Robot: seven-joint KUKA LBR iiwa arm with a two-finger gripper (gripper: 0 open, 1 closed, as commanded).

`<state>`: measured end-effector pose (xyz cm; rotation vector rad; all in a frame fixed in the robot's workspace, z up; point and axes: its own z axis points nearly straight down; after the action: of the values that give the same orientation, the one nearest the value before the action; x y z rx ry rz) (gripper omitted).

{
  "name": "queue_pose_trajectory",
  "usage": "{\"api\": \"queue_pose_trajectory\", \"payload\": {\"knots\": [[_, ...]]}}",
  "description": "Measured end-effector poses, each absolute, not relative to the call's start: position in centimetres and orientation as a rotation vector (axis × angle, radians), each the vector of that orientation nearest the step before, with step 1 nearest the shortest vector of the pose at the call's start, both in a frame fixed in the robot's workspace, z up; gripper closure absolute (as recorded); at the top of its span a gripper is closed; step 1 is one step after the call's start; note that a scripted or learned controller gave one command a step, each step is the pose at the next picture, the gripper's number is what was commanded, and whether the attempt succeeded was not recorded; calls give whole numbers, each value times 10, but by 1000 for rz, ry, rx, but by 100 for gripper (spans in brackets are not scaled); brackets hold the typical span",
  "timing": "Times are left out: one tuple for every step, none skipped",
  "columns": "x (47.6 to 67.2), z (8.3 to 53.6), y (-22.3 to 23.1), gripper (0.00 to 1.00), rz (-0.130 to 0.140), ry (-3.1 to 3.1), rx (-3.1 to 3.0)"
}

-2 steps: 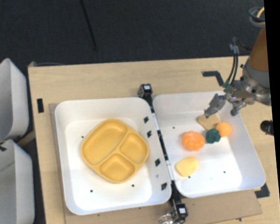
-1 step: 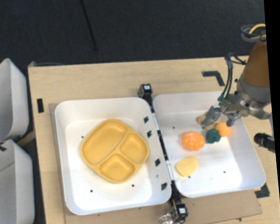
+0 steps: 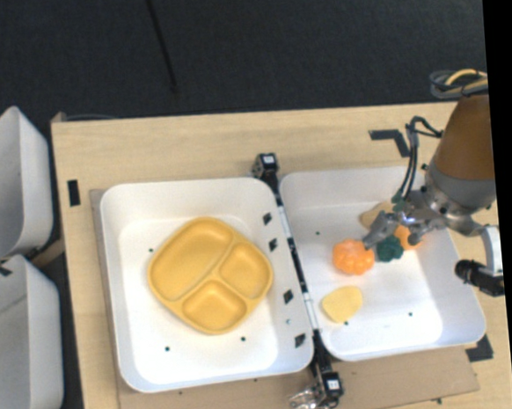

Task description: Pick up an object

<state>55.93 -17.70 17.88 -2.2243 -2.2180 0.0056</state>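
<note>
Toys in the right bin (image 3: 441,317)
An orange ball (image 3: 353,258) sits beside a small dark green thing (image 3: 388,250) — a flat yellow piece (image 3: 342,304) lies just below them.

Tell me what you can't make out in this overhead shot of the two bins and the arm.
- Gripper: too small and blurred in the camera view to tell open from shut, or whether it touches the dark green object.
- Dark green object: its kind is unclear, too small.
- Small orange piece: partly hidden by the gripper.
- Right bin: its far right part is covered by the arm.

Tan bench (image 3: 172,148); left bin (image 3: 134,341), right bin (image 3: 450,316) side by side
</note>
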Motion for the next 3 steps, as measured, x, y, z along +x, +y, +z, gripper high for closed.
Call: {"api": "queue_pose_trajectory", "payload": {"knots": [[568,136,-180,0,-1,-2217,-2231],[570,150,-180,100,-11,-2218,-2239],[570,194,-186,100,-4,-2218,-2233]]}}
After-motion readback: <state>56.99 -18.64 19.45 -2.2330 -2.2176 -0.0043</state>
